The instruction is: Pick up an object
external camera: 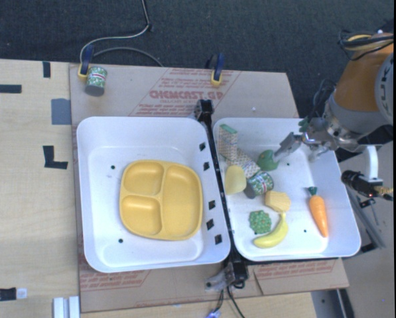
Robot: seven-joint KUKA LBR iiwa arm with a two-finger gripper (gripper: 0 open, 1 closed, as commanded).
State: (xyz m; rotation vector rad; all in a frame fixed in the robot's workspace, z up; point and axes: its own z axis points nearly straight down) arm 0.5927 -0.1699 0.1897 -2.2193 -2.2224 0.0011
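The right white bin (337,177) holds several toy foods. A round green piece (267,159) lies near its middle, beside a small tin (259,180) and a pale yellow fruit (235,179). A yellow chunk (278,201), a broccoli floret (259,221) and a banana (272,236) lie toward the front, with an orange carrot (318,215) at the right. My gripper (296,152) hangs over the bin's back right part, open, with nothing between its fingers; its left fingertip (278,154) sits just right of the green piece.
A patterned packet (228,144) leans at the right bin's back left corner. The left bin (98,177) holds a yellow divided plate (161,199). A small tin (96,80) and a yellow clamp (216,78) sit on the cardboard behind the bins.
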